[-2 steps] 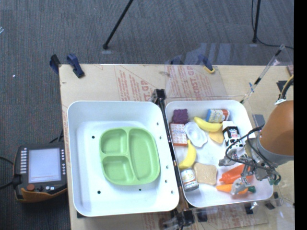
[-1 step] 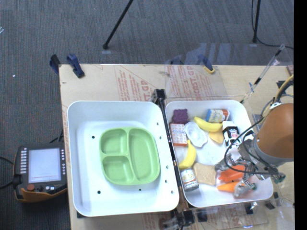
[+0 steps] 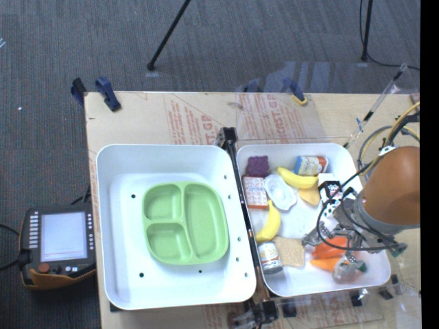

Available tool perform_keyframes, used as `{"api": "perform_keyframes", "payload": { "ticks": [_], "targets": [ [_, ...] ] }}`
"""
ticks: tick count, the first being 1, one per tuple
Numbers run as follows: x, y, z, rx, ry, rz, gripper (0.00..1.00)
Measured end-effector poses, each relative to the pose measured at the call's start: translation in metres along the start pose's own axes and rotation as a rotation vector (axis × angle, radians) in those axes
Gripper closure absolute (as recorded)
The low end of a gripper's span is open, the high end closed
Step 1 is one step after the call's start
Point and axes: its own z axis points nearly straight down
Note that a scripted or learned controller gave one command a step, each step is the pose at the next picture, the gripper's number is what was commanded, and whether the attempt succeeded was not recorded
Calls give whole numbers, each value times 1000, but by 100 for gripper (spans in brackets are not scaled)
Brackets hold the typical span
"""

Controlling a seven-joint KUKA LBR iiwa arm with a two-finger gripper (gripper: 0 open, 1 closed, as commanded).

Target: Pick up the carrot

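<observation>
The carrot is an orange piece lying in the front right part of the right bin. Only part of it shows, because the gripper hangs directly over its upper side. The grey arm with its orange band reaches in from the right above that corner of the bin. Whether the gripper touches the carrot cannot be made out.
Near the carrot lie a bread slice, a small can and a pale green item. Further back are two bananas, a white piece and a purple item. The left bin holds a green divided plate.
</observation>
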Motion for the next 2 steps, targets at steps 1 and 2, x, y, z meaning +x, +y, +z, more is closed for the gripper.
{"api": "perform_keyframes", "payload": {
  "ticks": [1, 2],
  "targets": [
    [-4, 2, -10, -1, -6, 0, 100],
    [-48, 63, -96, -3, -1, 134, 100]
  ]
}}
